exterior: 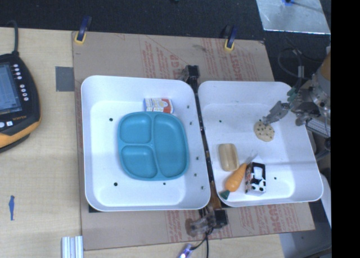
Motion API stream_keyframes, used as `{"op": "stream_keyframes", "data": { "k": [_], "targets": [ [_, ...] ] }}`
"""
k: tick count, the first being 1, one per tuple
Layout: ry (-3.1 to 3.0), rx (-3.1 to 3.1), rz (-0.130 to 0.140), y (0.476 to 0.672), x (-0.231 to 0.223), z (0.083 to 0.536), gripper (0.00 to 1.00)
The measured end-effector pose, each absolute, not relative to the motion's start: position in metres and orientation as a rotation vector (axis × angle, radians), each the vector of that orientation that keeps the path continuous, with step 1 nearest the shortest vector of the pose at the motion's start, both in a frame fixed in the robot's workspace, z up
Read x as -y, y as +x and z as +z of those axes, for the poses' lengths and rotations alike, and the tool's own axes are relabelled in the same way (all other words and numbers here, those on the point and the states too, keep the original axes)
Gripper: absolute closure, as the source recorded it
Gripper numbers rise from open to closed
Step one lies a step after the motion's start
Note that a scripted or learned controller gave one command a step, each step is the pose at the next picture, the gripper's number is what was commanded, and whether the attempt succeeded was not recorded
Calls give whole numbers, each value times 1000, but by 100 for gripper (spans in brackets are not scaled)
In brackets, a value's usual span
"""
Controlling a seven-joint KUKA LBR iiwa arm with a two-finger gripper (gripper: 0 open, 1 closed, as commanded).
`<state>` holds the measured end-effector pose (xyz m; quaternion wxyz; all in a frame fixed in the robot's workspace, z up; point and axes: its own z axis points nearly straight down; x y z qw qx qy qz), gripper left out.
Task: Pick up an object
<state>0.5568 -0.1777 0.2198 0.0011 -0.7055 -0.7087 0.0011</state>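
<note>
Cookie (264,130), a flat speckled disc in the right bin (298,164) toward its far right corner: likely light, stiff, crumbly, best pinched across its rim | gripper (275,113) just above it, jaws' spread impossible to tell | bread roll (228,156), carrot (236,177), cow-patterned block (257,179) along the near edge | blue plate (153,145) in the left bin (95,155)

Two white bins (93,139), one blue plate (152,145), one small box (157,104), one cookie (264,131), one carrot (235,177)

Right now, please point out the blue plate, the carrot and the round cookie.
blue plate (153,145): camera view, centre where its dividers meet.
carrot (237,177): camera view, middle of orange body.
round cookie (264,131): camera view, centre of its top.
</note>
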Motion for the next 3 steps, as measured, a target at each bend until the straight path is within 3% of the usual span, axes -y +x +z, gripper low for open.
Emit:
{"op": "stream_keyframes", "data": {
  "k": [1,2,3],
  "targets": [
    [-2213,2225,5,480,159,145,0],
    [-2218,2229,-1,490,104,94,0],
    [-2217,2231,-1,491,104,105,100]
  ]
}}
